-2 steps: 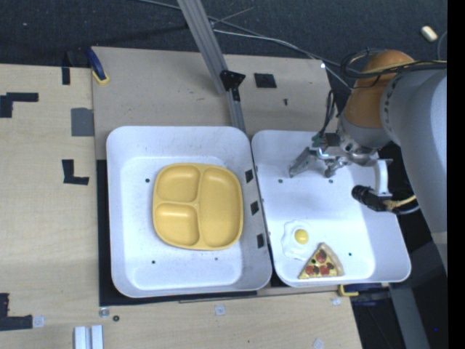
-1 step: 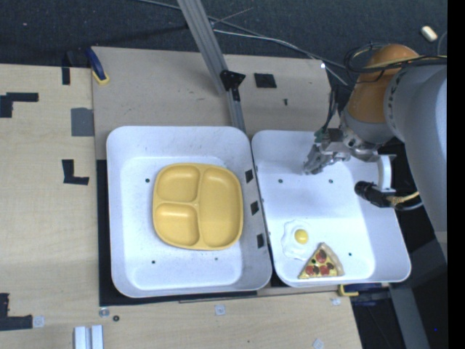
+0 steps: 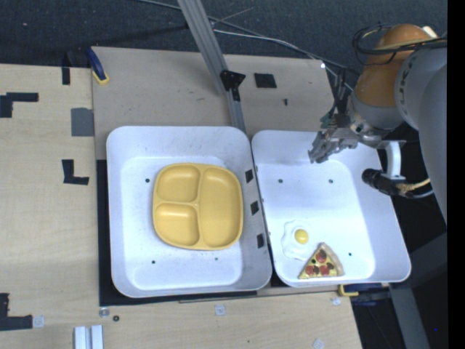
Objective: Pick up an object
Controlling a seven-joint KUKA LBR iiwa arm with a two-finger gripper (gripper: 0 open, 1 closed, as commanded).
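A toy fried egg (image 3: 296,240) lies near the front of the right bin (image 3: 363,195), white with a yellow yolk. Touching it on the right is a toy pizza slice (image 3: 320,262) with red toppings. My gripper (image 3: 320,152) hangs over the back of the right bin, near its far edge, well away from both toys. Nothing shows between its fingers.
The left bin (image 3: 131,195) holds a yellow divided plate (image 3: 197,206) with three compartments. A grey metal pole (image 3: 211,42) slants down to the gap between the bins at the back. Cables (image 3: 396,184) hang beside the arm at the right bin's right edge.
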